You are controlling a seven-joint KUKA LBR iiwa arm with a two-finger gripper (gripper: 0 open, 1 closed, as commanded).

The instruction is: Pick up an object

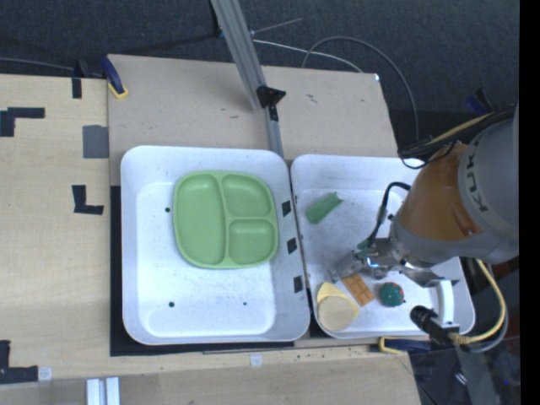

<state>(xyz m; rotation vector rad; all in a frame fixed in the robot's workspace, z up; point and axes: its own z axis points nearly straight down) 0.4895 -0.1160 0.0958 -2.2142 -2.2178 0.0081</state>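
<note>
Robotics lab or test bench, not a home. Industrial arm (460, 201), grey with an orange band, reaches over two shallow white bins (135, 226) set side by side on a plywood board (186, 99); loose cables (354, 49) run across dark carpet-like floor and a metal pole (240, 45) slants in above. Black tape marks (21, 118) on the pale bench (42, 251) at left, blue clamp (114, 76) at the board's corner.
</note>
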